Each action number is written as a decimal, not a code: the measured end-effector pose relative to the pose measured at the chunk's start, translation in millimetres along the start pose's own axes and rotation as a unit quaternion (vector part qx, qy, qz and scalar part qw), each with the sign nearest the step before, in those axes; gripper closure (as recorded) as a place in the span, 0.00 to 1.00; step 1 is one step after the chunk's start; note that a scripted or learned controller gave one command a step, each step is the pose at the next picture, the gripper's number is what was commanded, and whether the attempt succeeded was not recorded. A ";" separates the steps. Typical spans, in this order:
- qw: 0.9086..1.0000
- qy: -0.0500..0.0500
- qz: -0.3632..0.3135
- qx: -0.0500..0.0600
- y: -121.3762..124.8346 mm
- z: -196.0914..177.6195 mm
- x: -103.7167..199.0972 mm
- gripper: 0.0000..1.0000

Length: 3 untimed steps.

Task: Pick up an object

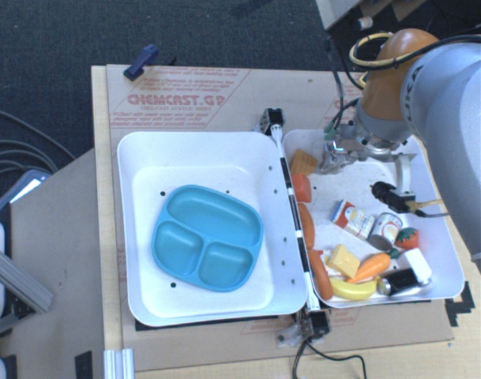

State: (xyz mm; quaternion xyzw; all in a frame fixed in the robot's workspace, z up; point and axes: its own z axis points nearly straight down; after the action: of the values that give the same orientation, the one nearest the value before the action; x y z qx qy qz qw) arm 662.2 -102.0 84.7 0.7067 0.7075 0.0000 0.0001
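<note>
Gripper [332,158] state cannot be determined; descend centred over flat orange-brown slice [304,163], upper right bin [439,235].

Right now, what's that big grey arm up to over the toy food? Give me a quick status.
Gripper low in the right white bin, beside the flat tan food piece. Nothing seen between its fingers. Other toy food crowds the bin's near end. Blue divided tray in the left bin.

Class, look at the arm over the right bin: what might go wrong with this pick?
1. The gripper hangs near the bin's far left corner; the bin wall may block it.
2. The toy food lies heaped: carrot, banana and cheese wedge touch, so one grasp may drag the others.
</note>
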 end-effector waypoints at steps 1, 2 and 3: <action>1.000 0.000 0.000 0.000 0.0 -0.2 -0.2 0.00; 1.000 0.000 0.001 0.001 -101.7 0.5 10.4 0.00; 1.000 0.000 0.001 0.000 -101.3 -9.4 10.6 1.00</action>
State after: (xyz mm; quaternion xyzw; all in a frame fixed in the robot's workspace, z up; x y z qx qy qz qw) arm 560.9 -91.5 94.1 0.7076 0.7066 0.0001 -0.0003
